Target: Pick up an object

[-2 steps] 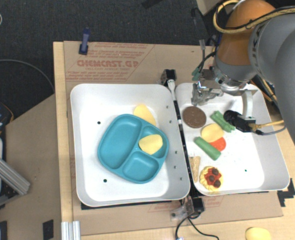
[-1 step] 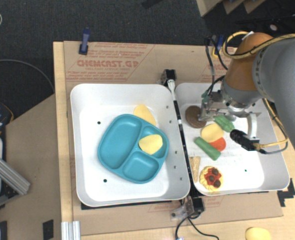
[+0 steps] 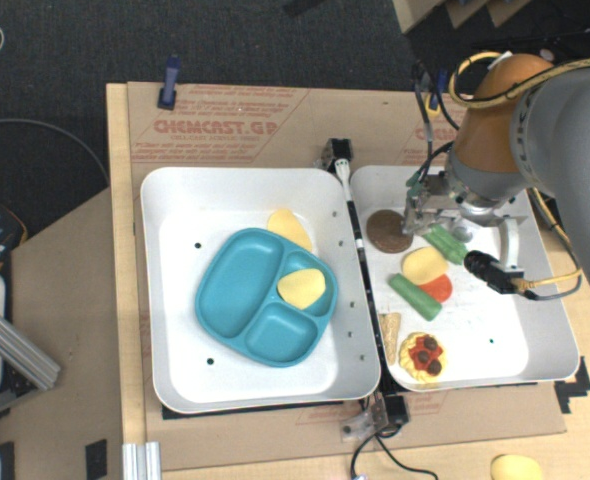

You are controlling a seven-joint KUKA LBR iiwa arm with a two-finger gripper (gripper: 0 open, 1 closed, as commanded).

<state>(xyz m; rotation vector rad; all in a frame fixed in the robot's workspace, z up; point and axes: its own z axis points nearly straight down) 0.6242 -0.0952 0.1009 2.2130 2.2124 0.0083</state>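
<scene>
Small round toy pizza (image 3: 422,355) lies well below the end effector (image 3: 427,211), grip state unclear, poised between brown disc (image 3: 387,231) and green cylinder (image 3: 445,243), a descent apparently next.

Two bins sit side by side. The left bin (image 3: 165,268) holds a tray (image 3: 237,298) with a chip (image 3: 301,287) in it. Another chip (image 3: 288,226) lies just behind the tray. The right bin (image 3: 545,353) holds a round cookie (image 3: 385,231), a small pizza (image 3: 422,355) near the front, and more toy food between them.
</scene>
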